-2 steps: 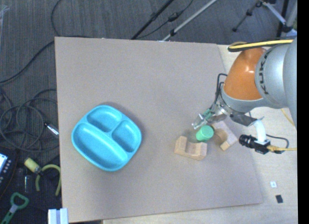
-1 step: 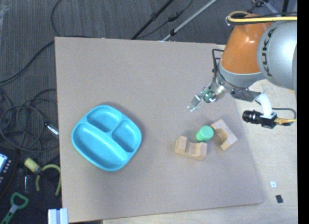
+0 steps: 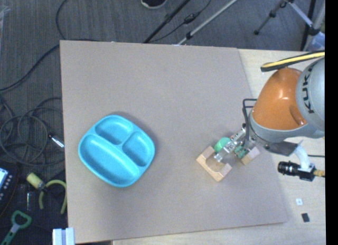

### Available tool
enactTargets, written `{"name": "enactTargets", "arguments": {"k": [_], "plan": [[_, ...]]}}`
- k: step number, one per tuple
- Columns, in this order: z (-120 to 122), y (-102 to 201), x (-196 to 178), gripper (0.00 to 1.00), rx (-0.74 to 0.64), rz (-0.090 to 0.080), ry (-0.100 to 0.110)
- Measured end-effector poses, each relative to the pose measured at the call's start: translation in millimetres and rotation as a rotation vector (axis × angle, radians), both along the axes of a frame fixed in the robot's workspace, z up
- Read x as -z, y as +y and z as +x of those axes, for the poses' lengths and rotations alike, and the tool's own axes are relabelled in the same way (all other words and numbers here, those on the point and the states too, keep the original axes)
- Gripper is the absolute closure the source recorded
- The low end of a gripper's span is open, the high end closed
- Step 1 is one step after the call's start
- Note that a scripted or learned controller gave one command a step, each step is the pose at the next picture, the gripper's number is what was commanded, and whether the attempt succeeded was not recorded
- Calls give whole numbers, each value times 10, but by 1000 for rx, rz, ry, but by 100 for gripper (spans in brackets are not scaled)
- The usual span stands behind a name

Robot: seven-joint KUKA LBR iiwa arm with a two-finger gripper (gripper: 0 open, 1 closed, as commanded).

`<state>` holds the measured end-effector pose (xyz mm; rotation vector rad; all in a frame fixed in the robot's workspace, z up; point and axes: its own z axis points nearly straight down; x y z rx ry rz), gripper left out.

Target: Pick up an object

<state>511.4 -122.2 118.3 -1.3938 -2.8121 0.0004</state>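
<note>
A small light wooden block [image 3: 213,167] lies on the brown board [image 3: 158,91] at its right side. A small green object [image 3: 222,144] sits just above the block, right at the tip of my gripper [image 3: 231,151]. The gripper reaches in from the right, low over the block, under the orange band of the arm [image 3: 280,104]. A second tan wooden piece [image 3: 252,154] shows just behind the gripper. Whether the green object is between the gripper's tips is too small to make out.
A blue divided plate [image 3: 116,150] lies on the left half of the board. The floor to the left holds cables and tools [image 3: 31,183]. Tripod legs [image 3: 232,1] stand beyond the board's far edge. A black fitting [image 3: 293,169] hangs off the arm at the right.
</note>
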Motion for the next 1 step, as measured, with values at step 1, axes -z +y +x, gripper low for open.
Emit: {"name": "enactTargets", "arguments": {"k": [1], "plan": [[-123, 780, -646, 100, 166, -1, -1]]}}
